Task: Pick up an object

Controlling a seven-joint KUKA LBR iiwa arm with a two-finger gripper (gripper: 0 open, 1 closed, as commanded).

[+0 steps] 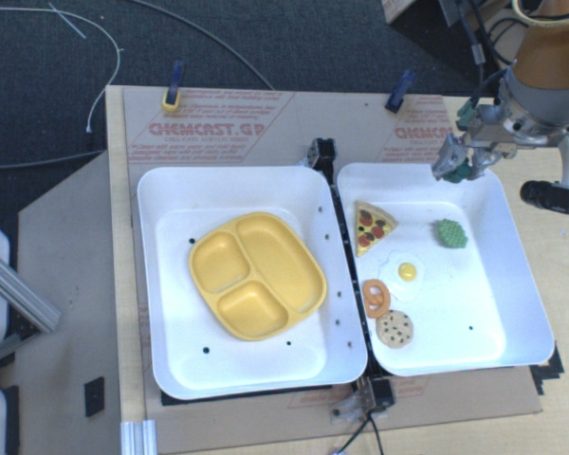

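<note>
From my remote station I logged the following.

Gripper [452,167]: upper right of the frame, over the far rim of the right bin [526,282]. It was small and partly blurred; I could not tell whether it was open or closed, and I saw nothing in it.

Arm: grey with an orange band [548,53], at the top right corner of the frame.

Right bin contents, all clustered in its left half except one item:
- pizza slice [372,226], upper left of the bin, close to the divider between bins.
- green broccoli-like piece [450,233], right of the pizza slice, apart from the others and the nearest item to the gripper.
- fried egg [405,273], centre left.
- pretzel [376,297], just beside the egg at its lower left.
- cookie [394,329], directly below the pretzel, near the lower edge.

Left bin [171,349]: held a yellow divided tray [256,275] with three compartments, lying at a tilt near the middle.

Bench: cardboard sheet [218,126] under both bins, with two blue clamps [174,85] along its upper edge.
</note>
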